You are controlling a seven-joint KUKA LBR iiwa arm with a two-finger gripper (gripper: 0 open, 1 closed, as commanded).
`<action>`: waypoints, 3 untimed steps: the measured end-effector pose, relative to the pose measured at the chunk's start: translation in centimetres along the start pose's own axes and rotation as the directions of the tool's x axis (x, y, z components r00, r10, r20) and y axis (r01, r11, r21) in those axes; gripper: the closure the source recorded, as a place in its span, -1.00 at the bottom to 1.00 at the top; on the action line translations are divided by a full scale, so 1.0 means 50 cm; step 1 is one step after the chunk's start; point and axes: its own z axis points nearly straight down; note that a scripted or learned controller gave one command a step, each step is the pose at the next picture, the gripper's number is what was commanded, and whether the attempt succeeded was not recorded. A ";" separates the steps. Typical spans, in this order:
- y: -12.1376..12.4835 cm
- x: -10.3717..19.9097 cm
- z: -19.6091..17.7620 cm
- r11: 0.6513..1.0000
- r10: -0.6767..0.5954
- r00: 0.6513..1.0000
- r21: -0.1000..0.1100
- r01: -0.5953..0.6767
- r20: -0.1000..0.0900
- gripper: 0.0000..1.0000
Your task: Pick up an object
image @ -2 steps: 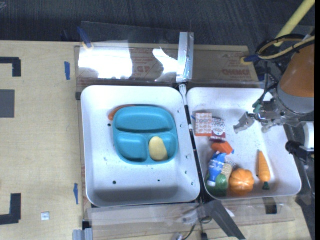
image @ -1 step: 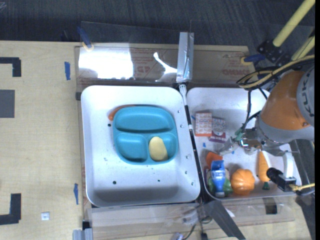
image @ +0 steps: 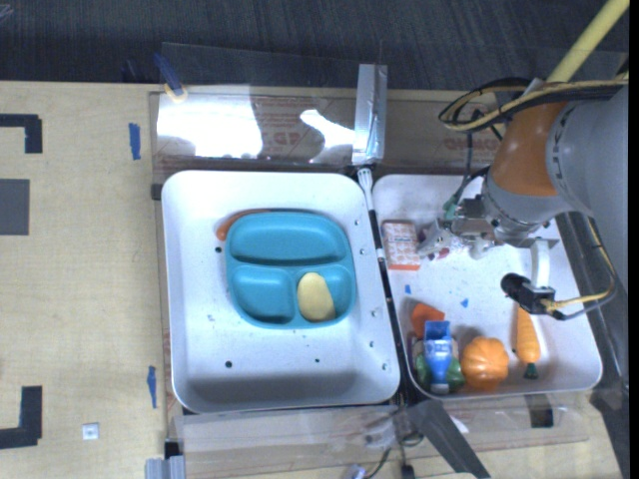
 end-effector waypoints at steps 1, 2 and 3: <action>0.002 -0.043 0.000 0.981 -0.195 0.981 0.000 0.195 0.000 -1.00; 0.066 -0.005 0.002 0.991 -0.136 0.991 0.000 0.136 0.000 -1.00; 0.068 -0.004 -0.021 0.990 -0.139 0.990 -0.004 0.139 0.003 1.00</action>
